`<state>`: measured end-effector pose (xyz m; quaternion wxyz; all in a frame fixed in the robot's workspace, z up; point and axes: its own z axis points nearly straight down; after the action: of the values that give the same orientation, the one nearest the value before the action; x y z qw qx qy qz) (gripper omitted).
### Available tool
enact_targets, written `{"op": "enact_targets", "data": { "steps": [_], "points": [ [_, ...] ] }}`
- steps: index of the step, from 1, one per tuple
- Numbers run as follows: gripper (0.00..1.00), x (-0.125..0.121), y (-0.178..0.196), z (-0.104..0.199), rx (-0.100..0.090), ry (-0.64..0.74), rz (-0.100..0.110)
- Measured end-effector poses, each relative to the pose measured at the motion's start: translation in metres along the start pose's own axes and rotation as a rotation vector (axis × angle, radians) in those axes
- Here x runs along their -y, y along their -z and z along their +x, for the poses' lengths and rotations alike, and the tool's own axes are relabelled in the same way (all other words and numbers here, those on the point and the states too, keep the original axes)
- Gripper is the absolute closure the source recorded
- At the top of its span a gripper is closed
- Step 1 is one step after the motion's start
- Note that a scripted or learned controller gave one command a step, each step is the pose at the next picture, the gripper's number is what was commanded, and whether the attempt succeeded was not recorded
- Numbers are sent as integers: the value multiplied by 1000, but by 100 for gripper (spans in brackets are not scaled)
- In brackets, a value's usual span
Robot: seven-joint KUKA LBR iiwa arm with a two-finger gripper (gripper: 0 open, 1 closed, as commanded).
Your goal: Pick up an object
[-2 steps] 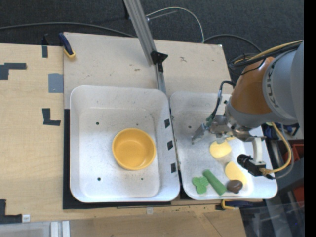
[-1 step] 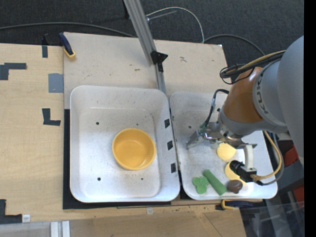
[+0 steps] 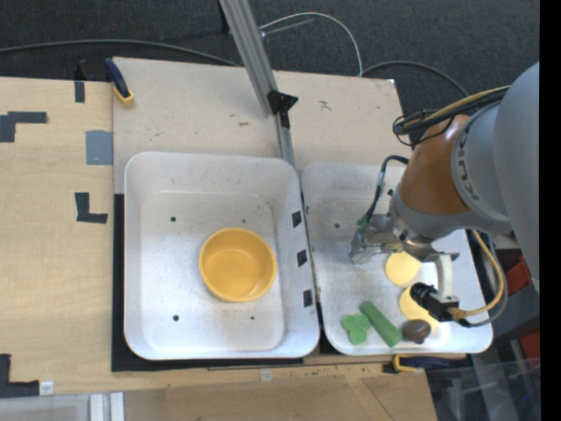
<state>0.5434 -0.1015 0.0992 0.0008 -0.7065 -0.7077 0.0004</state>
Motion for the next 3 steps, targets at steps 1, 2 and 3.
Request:
{"op": "enact_targets", "data": {
  "steps": [1,2,3],
  "points": [
    [100,-3,60,7,1,1,-6],
    [100,-3,120,-2,2,-1,-7],
    [100,-4,154,-2,1,0,-5]
  ]
}}
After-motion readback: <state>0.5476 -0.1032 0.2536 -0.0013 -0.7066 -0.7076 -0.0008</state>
